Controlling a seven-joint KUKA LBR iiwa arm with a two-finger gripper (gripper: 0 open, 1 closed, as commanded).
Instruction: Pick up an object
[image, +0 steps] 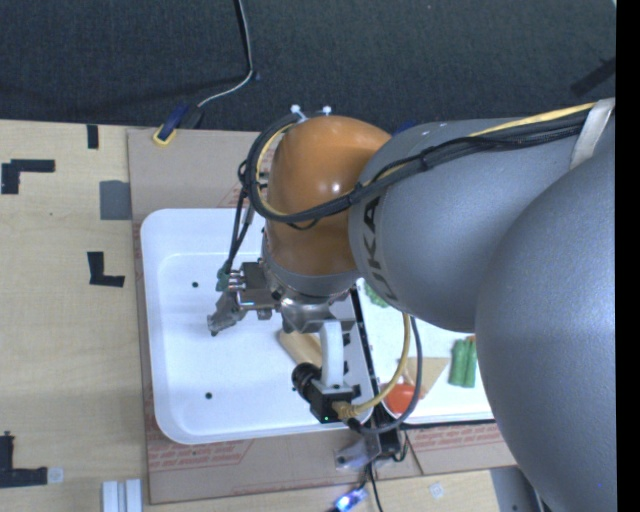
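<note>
My gripper (222, 302) hangs low over the left white bin (170, 300), pointing toward its left side. It is open, with only bare bin floor between its fingers. A tan wedge-shaped piece (300, 346) lies just right of the gripper, partly under the wrist. Further right, an orange-red object (401, 397) sits near the bin's front edge, partly behind cables. A green block (462, 362) lies in the right part of the bins, and a small green bit (376, 296) peeks out from under the arm.
The big grey arm with its orange band (320, 175) covers most of the right bin. The left bin's floor shows two small dark dots (196, 284). Brown cardboard (180, 470) frames the bins, with the pale bench (60, 330) to the left.
</note>
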